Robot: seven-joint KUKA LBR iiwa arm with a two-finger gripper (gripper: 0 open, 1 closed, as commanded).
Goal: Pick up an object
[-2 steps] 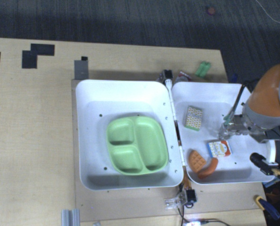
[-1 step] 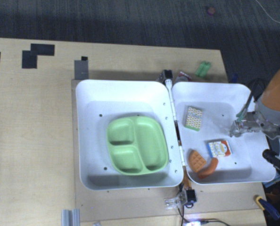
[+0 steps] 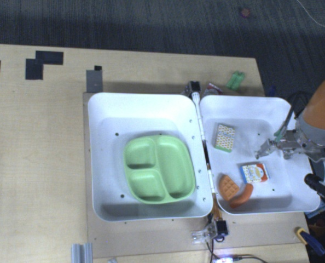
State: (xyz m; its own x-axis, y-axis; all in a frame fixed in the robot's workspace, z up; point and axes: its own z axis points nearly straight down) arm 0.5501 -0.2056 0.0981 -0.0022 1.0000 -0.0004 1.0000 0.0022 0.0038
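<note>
1. My gripper (image 3: 267,148) sits over the right bin (image 3: 272,111), near its middle, my arm (image 3: 321,116) coming in from the right edge. Whether my jaws are spread or pressed together, I cannot tell; nothing shows pinched between them.
2. Nearest pickable thing: small white carton (image 3: 254,173), flat on the bin floor, just below and left of my tips, apart from them.
3. Patterned packet (image 3: 225,137) lies up-left of my tips, near the bin's left wall.
4. Orange pastry (image 3: 227,186) and red sausage (image 3: 242,195) touch each other in the bottom-left corner, just beside the carton.
5. Left bin (image 3: 105,147) holds a green divided tray (image 3: 159,167), three compartments.
6. Green item (image 3: 236,80) lies on the bench behind the bins.
7. Carton print has orange and blue marks; too blurred to read.
</note>
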